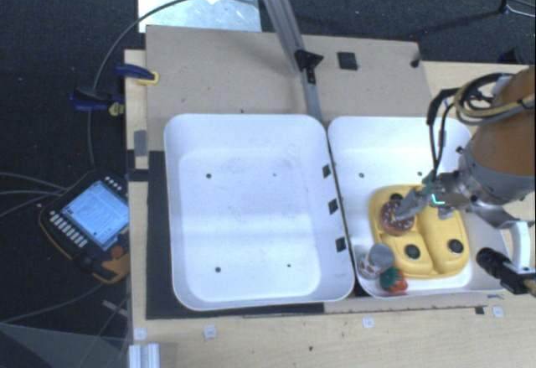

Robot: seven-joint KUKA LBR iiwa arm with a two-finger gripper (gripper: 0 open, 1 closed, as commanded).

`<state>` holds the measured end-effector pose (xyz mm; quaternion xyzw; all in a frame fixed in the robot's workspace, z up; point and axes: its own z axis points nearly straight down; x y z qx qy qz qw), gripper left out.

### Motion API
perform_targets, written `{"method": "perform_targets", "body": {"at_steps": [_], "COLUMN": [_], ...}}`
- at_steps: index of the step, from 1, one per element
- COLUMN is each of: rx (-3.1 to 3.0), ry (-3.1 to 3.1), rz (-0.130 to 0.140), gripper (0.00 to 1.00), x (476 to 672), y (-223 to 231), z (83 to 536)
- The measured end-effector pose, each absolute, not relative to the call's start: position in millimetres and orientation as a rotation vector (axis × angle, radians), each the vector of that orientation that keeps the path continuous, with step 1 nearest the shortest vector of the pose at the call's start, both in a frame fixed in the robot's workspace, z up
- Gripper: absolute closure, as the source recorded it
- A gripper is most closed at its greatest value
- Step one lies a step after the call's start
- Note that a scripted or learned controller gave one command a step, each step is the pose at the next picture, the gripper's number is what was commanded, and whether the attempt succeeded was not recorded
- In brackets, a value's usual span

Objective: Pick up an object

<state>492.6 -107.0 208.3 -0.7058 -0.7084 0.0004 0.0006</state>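
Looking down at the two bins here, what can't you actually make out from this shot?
- Gripper: too small and blurred to read its state, or any contact with the brown round object.
- Yellow tray: right part hidden under the arm.
- Small items in the right bin's front corner: too blurred to identify.

**Two bins side by side, my arm over the right one**

My gripper (412,205) hangs above a moulded tray (427,241) in the right bin (368,148). Two small objects (383,267) lie near that bin's front left corner. The left bin (251,207) sits beside it, touching. A handheld pendant (90,220) lies left of the bench.
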Motion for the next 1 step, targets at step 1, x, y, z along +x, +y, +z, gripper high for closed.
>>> {"method": "perform_targets", "body": {"at_steps": [1], "rx": [-2.217], "ry": [-2.227], "rz": [-0.001], "gripper": [0.00], "x": [493.4], "y": [-107.0], "z": [209.3]}}
